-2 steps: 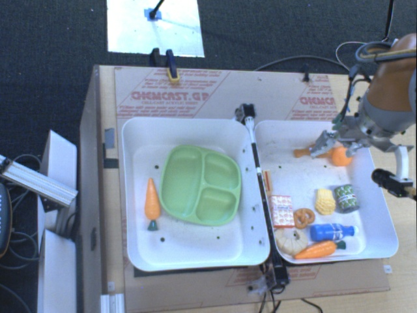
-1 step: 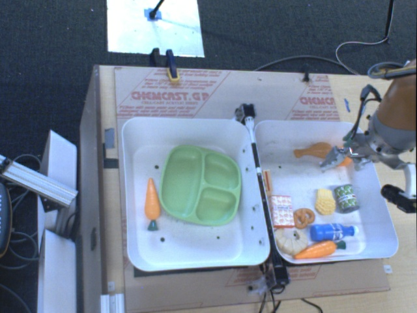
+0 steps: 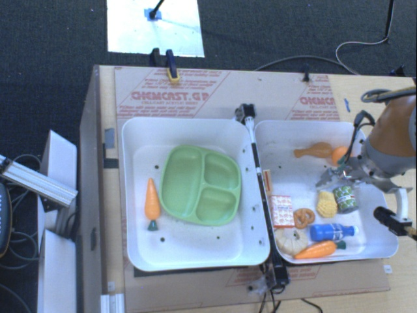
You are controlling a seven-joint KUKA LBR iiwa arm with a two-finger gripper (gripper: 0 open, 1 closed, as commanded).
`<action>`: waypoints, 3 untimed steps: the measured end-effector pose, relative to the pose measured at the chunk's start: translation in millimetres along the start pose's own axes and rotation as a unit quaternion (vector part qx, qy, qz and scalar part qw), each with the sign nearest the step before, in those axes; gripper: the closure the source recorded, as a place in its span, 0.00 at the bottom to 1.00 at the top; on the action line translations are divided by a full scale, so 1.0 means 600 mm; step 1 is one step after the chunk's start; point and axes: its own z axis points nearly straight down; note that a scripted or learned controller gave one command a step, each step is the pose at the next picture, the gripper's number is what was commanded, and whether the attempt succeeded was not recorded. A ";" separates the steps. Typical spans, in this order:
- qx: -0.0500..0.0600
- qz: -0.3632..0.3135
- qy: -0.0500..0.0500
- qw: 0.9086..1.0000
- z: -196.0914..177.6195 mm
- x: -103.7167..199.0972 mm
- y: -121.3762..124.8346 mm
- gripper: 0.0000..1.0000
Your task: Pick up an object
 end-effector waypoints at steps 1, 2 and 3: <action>0.000 0.000 0.000 1.000 -0.001 0.000 -0.040 0.00; -0.002 0.000 -0.001 1.000 -0.019 -0.001 -0.039 1.00; -0.002 -0.001 -0.001 1.000 -0.106 0.000 0.005 1.00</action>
